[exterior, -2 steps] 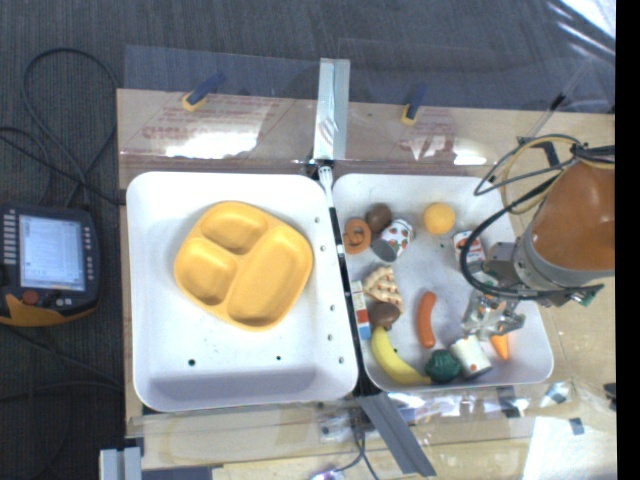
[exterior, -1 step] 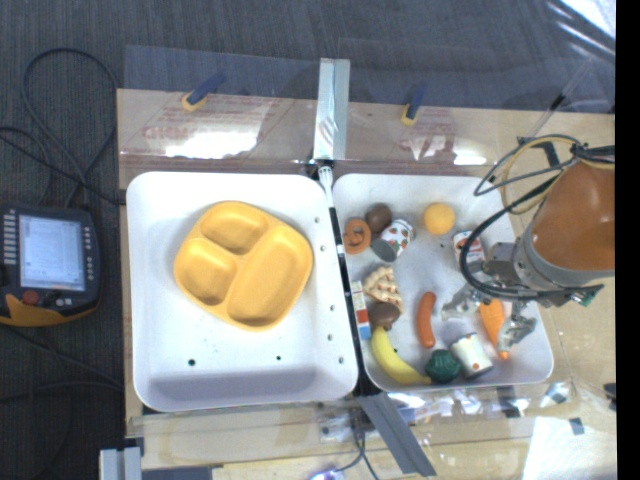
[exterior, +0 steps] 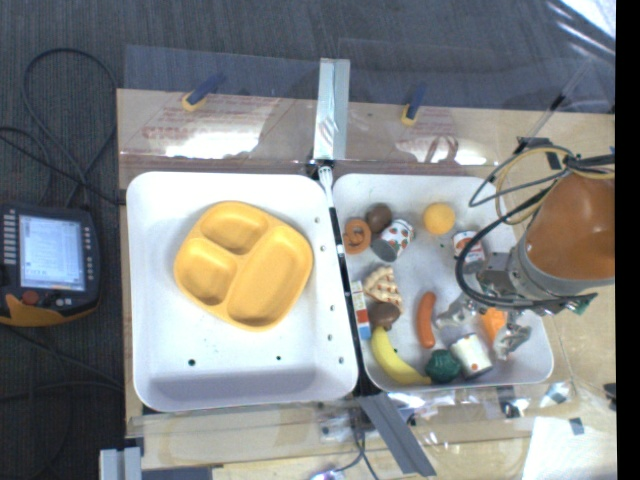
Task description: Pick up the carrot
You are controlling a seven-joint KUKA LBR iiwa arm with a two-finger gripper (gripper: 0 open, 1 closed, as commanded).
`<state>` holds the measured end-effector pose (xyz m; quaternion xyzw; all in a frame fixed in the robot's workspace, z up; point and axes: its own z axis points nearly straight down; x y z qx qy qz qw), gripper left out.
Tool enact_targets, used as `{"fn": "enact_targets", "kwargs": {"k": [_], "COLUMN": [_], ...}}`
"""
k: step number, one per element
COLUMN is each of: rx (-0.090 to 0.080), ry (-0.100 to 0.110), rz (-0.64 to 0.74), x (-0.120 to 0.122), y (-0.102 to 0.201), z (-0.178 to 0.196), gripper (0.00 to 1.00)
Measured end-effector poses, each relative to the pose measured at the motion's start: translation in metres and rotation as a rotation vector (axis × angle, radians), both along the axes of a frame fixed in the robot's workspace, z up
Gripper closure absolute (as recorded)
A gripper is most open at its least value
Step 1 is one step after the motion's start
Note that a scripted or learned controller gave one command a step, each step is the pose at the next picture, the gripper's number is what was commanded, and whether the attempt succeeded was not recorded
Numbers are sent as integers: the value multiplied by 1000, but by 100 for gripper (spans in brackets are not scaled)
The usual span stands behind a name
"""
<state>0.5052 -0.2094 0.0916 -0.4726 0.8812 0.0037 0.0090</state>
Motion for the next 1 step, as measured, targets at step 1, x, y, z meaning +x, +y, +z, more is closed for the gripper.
{"fn": "enact_targets", "kwargs": {"k": [1], "rx": [-7], "ry": [-5], "rz": [2], "x": [2], "y": [-2], "z": [11], "gripper": [100]}}
